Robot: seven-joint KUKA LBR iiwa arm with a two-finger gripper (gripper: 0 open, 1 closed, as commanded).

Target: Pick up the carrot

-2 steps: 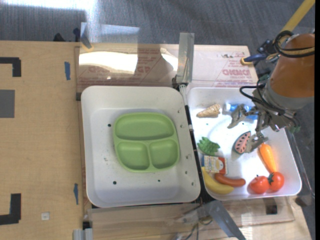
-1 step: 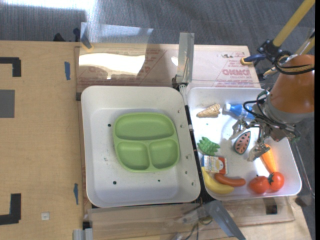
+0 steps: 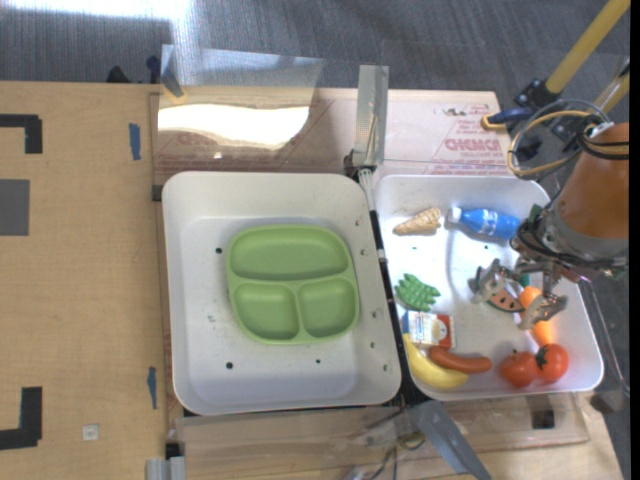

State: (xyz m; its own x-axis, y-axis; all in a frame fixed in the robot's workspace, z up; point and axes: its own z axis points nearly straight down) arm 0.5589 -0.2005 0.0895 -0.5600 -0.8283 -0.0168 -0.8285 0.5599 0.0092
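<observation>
The carrot [image 3: 541, 328] is a small orange piece lying in the right bin [image 3: 590, 320], near its right wall and just above two tomatoes. My gripper [image 3: 518, 297] hangs low over it, reaching in from the right below the orange wrist band. Its fingers are spread open, one grey finger [image 3: 489, 282] to the left and the other at the carrot's upper end. The carrot's top part shows orange between them, and the arm hides some of it. I see no grip on it.
The right bin also holds a blue bottle [image 3: 487, 222], a cone [image 3: 417, 222], a green leafy piece [image 3: 417, 291], a small carton [image 3: 430, 326], a banana [image 3: 433, 366], a red sausage [image 3: 462, 361] and tomatoes [image 3: 518, 369]. The left bin [image 3: 190, 268] holds a green divided plate [image 3: 292, 281].
</observation>
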